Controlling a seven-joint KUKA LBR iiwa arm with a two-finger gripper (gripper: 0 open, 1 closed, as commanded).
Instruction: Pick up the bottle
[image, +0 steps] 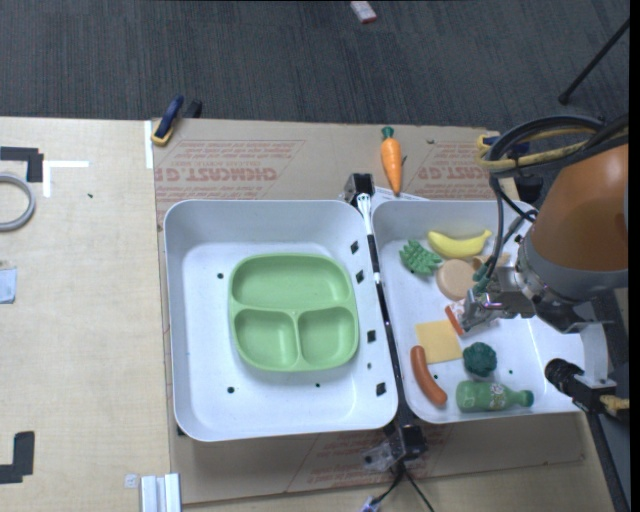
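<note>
One tool (478, 308) above right bin (560, 370), grip state unclear, green bottle (492, 397) lying apart.

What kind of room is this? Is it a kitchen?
Probably a robot lab, not a kitchen. A grey and orange arm reaches over two white bins on taped cardboard, and the food, like the banana, looks like toys.
</note>
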